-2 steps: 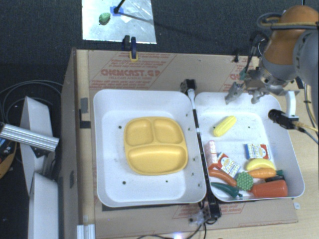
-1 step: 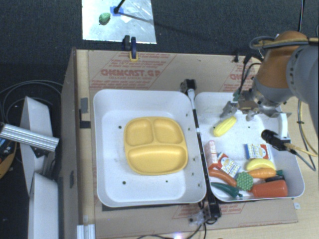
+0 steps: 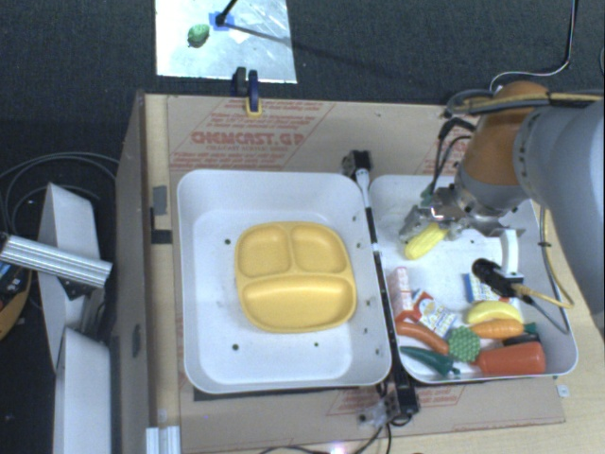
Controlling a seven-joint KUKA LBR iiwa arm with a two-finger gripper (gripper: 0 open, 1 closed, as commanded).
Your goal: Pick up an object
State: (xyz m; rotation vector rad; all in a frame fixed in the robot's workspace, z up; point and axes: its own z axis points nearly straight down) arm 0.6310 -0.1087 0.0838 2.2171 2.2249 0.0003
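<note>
My gripper (image 3: 431, 219) hangs low over the far part of the right bin (image 3: 558, 334), reaching in from the right. A yellow toy corn cob (image 3: 423, 243) lies tilted right under it, its lower end sticking out toward the bin's left wall. The gripper body hides the cob's upper end, so whether they touch is unclear. Nearer in the same bin lie a red and white packet (image 3: 406, 291), an orange carrot (image 3: 417, 330), a green broccoli piece (image 3: 463, 345), a yellow fruit (image 3: 492, 310) and a red pepper (image 3: 515, 358).
The left bin (image 3: 203, 253) holds a yellow divided plate (image 3: 294, 275) in its middle. A black divider rail (image 3: 376, 253) runs between the bins. A blue and white box (image 3: 478, 288) sits near the right bin's centre. Toys crowd that bin's front corner.
</note>
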